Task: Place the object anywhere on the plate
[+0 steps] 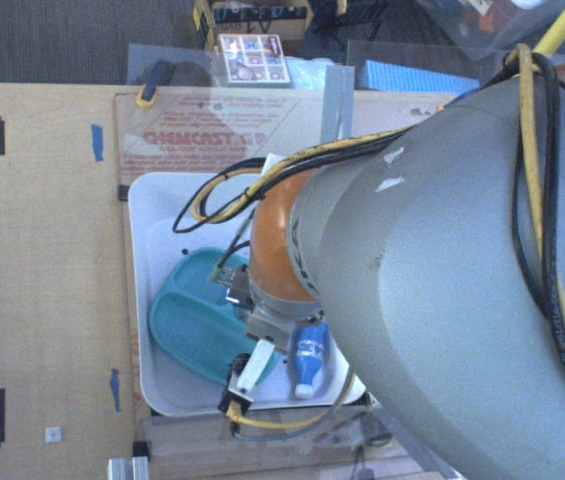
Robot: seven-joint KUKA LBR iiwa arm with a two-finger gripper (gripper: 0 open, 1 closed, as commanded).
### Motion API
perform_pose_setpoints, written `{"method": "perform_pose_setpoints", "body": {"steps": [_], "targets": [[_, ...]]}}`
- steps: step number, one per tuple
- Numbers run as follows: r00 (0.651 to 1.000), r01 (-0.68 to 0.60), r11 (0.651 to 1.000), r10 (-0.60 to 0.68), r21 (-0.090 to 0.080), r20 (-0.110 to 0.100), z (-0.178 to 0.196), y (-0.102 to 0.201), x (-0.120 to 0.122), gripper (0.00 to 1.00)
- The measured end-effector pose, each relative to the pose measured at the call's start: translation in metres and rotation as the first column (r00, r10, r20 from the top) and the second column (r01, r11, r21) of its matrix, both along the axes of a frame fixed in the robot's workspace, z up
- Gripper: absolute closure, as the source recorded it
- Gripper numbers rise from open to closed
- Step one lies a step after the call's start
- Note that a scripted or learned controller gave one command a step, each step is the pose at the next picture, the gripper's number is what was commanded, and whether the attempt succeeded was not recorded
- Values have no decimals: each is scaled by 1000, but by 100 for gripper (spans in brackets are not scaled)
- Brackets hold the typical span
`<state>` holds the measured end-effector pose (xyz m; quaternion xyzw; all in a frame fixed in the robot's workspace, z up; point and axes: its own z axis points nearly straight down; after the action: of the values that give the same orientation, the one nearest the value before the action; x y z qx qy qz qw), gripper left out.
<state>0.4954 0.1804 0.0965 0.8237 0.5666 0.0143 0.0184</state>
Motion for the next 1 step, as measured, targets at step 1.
{"method": "perform_pose_setpoints", "body": {"steps": [1], "targets": [[983, -178, 984, 178, 13, -48, 53, 43, -16, 100]]}}
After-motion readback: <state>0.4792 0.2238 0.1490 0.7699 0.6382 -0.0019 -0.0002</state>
